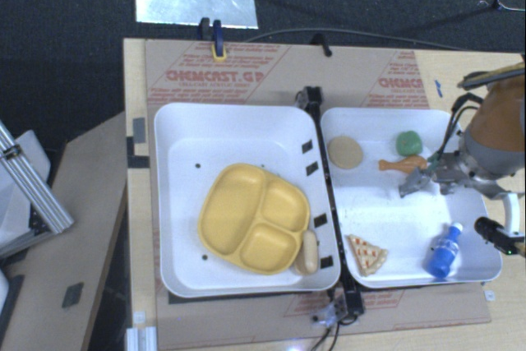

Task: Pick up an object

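Nearest to the camera, the waffle wedge (366, 253) and the blue bottle (442, 251) lie at the front of the right bin (386, 214). Further back, the gripper (413, 184) hangs low over that bin, but whether it is wide or narrow I cannot tell. Just beside its tip, toward the back, lies the orange drumstick (402, 165), slim, its long axis across the bin, with the green ball (408, 143) behind it.
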`<state>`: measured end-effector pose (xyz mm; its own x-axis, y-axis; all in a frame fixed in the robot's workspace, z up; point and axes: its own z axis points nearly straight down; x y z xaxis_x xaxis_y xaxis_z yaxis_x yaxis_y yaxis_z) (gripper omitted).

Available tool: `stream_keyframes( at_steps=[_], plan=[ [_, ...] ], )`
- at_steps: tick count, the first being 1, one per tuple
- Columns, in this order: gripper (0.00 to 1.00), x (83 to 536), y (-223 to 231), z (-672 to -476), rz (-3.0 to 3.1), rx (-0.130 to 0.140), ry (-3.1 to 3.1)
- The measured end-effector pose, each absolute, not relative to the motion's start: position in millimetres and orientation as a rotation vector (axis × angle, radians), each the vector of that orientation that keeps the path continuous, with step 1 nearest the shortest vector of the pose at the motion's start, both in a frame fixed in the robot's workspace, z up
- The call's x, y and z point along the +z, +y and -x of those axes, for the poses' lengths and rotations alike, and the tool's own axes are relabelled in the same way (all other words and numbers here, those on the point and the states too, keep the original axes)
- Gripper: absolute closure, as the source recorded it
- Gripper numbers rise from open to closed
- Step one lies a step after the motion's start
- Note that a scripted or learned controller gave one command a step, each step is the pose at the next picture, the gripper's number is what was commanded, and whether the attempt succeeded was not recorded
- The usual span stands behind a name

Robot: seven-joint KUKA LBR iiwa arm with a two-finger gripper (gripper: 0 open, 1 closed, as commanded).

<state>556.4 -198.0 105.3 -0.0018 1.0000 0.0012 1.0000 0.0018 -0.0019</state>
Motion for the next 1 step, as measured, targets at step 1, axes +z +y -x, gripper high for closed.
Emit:
stream_keyframes(
  at_steps=[1],
  plan=[
    [1.00, 118.4, -198.7, -557.8, 2.222, -0.003, -2.227]
  ],
)
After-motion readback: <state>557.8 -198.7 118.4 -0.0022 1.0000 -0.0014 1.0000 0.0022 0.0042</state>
